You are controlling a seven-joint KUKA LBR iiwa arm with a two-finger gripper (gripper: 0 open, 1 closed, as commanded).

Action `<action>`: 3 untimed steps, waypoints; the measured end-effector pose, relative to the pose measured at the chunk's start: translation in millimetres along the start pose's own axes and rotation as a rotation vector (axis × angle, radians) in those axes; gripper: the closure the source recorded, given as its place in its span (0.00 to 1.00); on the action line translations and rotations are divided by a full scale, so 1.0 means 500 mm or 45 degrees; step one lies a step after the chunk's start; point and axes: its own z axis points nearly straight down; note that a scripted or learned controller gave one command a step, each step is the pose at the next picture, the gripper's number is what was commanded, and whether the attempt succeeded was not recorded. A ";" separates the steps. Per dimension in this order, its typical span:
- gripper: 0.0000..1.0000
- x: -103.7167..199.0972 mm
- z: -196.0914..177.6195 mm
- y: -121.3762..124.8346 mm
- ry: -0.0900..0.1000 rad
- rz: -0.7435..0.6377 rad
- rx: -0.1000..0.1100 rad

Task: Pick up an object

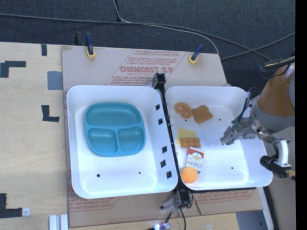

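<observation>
In the right bin lie a brown pretzel, a tan flat piece, a yellow-and-brown waffle block, a small red-and-white carton and an orange ball. My gripper hangs low over the bin's right half, well right of the waffle block and apart from every object. Nothing shows between its dark fingers.
The left bin holds a blue divided plate. A black divider runs between the two bins. Two clamps pin the cardboard sheet at the back. Cables cross the dark floor behind the bench.
</observation>
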 end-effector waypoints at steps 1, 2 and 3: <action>1.00 0.004 -0.125 0.009 -0.002 -0.001 -0.004; 1.00 0.003 -0.210 0.009 -0.001 -0.001 -0.002; 1.00 0.103 -0.222 0.039 0.003 -0.007 0.003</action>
